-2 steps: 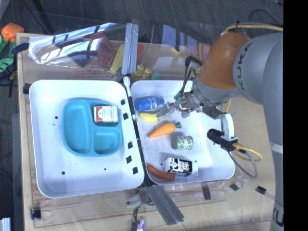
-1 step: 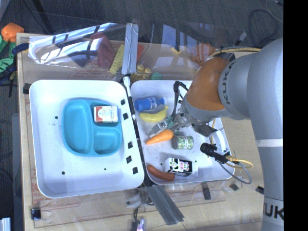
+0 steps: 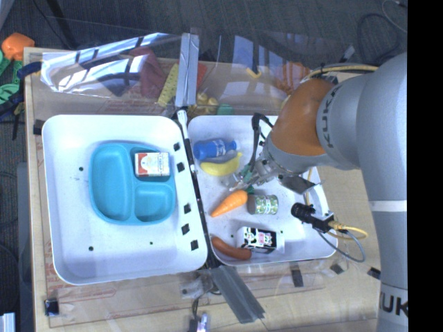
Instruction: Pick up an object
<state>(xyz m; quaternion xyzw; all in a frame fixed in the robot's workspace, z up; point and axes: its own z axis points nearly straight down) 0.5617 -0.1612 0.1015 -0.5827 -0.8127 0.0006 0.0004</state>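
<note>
The right bin (image 3: pixel 304 251) holds several objects. A blue bottle (image 3: pixel 213 148) lies at its back left with a yellow banana (image 3: pixel 223 166) just in front of it. An orange carrot (image 3: pixel 230 203) lies slantwise in the middle, and a small green can (image 3: pixel 264 204) sits to its right. A brown sausage (image 3: pixel 230 249) and a black-and-white carton (image 3: pixel 260 238) lie near the front wall. My gripper (image 3: pixel 245 179) is low in this bin, between the banana and the carrot's thick end, close to both. The arm's orange band hides the bin's right part.
The left bin (image 3: pixel 62 151) holds a blue compartment tray (image 3: pixel 118 192) with a small red-and-white carton (image 3: pixel 152 164) in its back right compartment. Black clips run along the divider (image 3: pixel 188 206) between the bins. Clear plastic sheeting and clutter lie behind both bins.
</note>
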